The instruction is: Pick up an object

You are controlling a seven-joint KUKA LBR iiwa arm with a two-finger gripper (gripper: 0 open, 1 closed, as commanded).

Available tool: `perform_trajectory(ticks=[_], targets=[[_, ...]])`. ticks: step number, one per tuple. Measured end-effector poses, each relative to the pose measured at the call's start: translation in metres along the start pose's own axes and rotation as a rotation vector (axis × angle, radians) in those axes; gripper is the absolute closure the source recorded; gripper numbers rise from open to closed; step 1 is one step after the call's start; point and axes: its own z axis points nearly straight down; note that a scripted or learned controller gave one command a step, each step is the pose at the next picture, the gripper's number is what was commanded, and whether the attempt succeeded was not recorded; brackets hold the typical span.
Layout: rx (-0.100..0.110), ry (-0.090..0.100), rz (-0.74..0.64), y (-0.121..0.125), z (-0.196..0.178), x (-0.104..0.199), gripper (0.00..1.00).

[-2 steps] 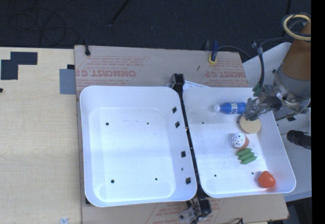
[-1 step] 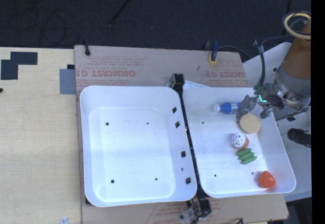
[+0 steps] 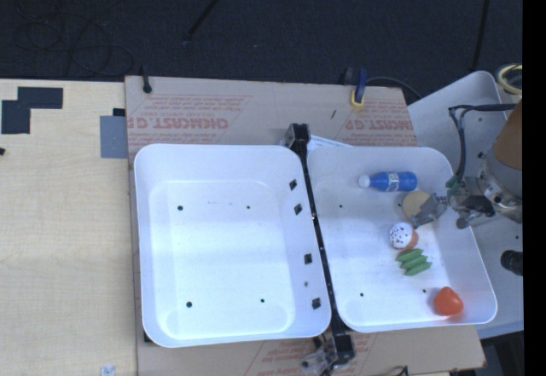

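The right bin [image 3: 465,297] holds five objects, all in its right half. A blue bottle [image 3: 391,182] with a white cap lies on its side near the far wall, cap pointing toward the divider between the bins. Just in front of it and slightly to the right sits a tan rounded object [image 3: 415,202]. Below that lies a white ball with dark spots [image 3: 400,235], touching a small orange item on its right side. A green ridged object [image 3: 415,262] lies just in front of the ball, slightly apart from it. A red-orange rounded object [image 3: 447,302] rests in the near right corner, close to the bin rim and well apart from the bottle.

The gripper [image 3: 454,205] is at the right rim of the right bin, beside the tan rounded object. Its dark parts overlap the rim, and whether it is spread or closed cannot be told at this resolution. No object is seen between them. The arm [image 3: 512,144] enters from the right, with cables looping above the wrist.

The left bin [image 3: 145,195] stands beside the right bin, joined along a black clip strip [image 3: 309,229]. Both bins rest on a cardboard sheet [image 3: 222,114] bearing red printing, laid on a light wooden bench [image 3: 60,238].
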Motion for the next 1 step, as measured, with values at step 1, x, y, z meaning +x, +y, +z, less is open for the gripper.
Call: perform_trajectory(ticks=[1], targets=[[-0.017, -0.003, -0.009, 0.0793, -0.0493, 0.0016, 0.0]])
